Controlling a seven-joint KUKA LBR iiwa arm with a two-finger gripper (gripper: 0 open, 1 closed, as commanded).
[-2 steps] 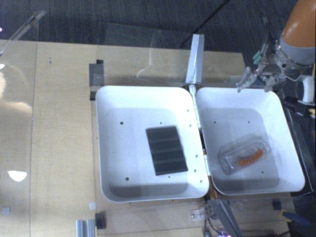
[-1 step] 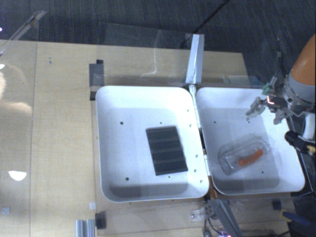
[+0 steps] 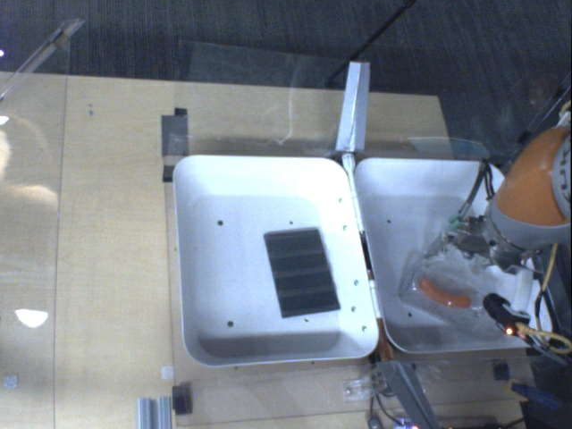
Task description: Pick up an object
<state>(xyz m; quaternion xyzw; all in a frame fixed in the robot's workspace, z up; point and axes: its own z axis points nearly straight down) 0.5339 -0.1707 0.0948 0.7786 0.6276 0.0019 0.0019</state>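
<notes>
Wood-grain surface (image 3: pixel 98 239) on the far left had nothing the arm could use, so on to the bins. Left white bin (image 3: pixel 192 239) held one flat dark ribbed slab (image 3: pixel 302 273), lying roughly in the middle and turned a bit off square. It sat well apart from the arm.

Right white bin (image 3: pixel 393 204) had a small orange sausage-shaped piece (image 3: pixel 444 294) on its floor, towards the near wall. That looked like the thing to go for. The gripper (image 3: pixel 460 239) hung just above and beside it, low in the bin, under the arm's orange band (image 3: pixel 527 186). Whether it was clenched or released, I honestly couldn't tell; that end was a blur of cables and glare. Nothing visibly sat in its grasp.

What I'd worry about:
- the orange piece was small and rounded, so an off-centre close would probably roll it or squirt it sideways
- it lay close to the near wall, so a descent on that side could clip the rim
- the loose cables around the wrist could snag
- a close that missed would lift away with nothing
</notes>
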